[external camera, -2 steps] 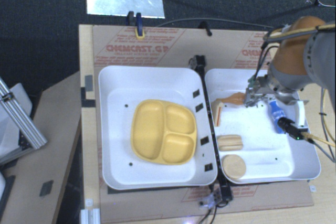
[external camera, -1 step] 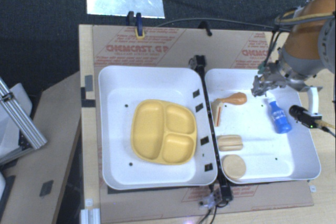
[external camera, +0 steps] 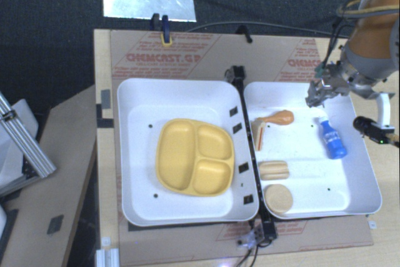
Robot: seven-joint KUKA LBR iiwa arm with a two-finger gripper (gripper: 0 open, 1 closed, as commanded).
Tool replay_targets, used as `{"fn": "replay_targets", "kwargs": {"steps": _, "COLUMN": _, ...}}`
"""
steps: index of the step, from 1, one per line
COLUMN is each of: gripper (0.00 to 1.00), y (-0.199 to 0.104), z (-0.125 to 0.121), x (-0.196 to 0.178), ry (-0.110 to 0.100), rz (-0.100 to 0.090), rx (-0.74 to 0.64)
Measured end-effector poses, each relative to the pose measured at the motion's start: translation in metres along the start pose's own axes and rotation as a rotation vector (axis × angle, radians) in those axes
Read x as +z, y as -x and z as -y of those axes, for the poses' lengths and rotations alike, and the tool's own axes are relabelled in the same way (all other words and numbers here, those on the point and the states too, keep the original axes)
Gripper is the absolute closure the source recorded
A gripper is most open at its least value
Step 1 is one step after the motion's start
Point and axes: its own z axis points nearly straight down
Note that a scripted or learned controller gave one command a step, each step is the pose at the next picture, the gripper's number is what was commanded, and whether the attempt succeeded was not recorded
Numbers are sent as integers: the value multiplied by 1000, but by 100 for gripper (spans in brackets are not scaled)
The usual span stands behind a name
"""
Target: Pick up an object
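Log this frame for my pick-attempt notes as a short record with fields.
left bin: yellow plastic divided plate
right bin: blue plastic bottle, orange toy spoon-like piece, tan bread-roll-like block, round tan disc
hand: above the right bin's far edge, nothing seen between its fingers
nearest item to hand: blue bottle
task state: no object picked up yet
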Motion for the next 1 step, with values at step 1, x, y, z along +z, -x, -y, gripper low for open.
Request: {"fn": "replay_targets", "kwargs": {"steps": 1, "gripper": 100, "y": -55, "z": 1, "x": -12, "ry": -3, "rz": -3, "rx": -5}}
